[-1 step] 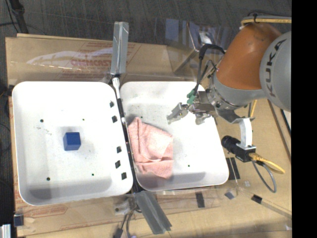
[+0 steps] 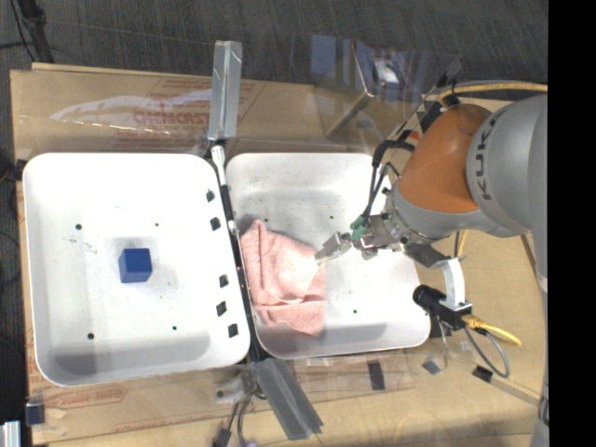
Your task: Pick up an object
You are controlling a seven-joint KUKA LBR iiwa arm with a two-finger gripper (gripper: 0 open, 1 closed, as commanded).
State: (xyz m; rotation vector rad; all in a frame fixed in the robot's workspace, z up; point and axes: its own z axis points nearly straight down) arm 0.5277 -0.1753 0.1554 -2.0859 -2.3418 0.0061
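Note:
A crumpled pink cloth (image 2: 281, 277) lies along the left side of the right bin (image 2: 307, 170). A small blue cube (image 2: 136, 264) rests in the middle of the left bin (image 2: 112, 175). My gripper (image 2: 331, 246) hangs low over the right bin, its tip right at the cloth's right edge. The grey arm with its orange band comes in from the right. Whether the tip touches the cloth is unclear.
A grey metal divider (image 2: 226, 101) runs between the two bins, with black clips along the left bin's right wall. Brown cardboard (image 2: 102, 110) lies under and behind both bins. Bare white floor shows in the right bin's back half.

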